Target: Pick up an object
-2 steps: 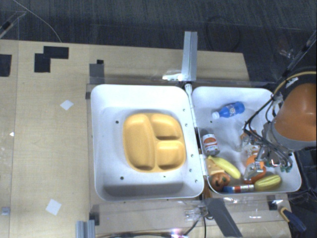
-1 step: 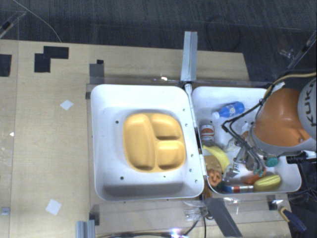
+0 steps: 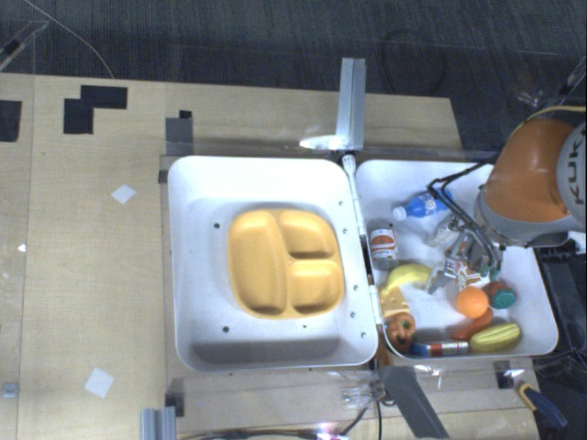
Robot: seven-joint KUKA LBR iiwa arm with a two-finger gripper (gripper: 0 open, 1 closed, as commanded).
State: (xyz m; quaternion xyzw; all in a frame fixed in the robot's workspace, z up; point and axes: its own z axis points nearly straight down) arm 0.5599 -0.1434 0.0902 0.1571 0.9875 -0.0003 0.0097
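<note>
Gripper (image 3: 465, 266) hovering in right white bin (image 3: 548, 312), just above round orange fruit (image 3: 473, 302); grip state impossible to tell.

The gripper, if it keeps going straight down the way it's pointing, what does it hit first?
Probably the orange ball, just below the gripper; the banana lies left. Depth is unclear.

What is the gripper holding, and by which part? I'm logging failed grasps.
Cannot be told: the gripper sits low among the right bin's objects, nothing visibly between its fingers.
</note>
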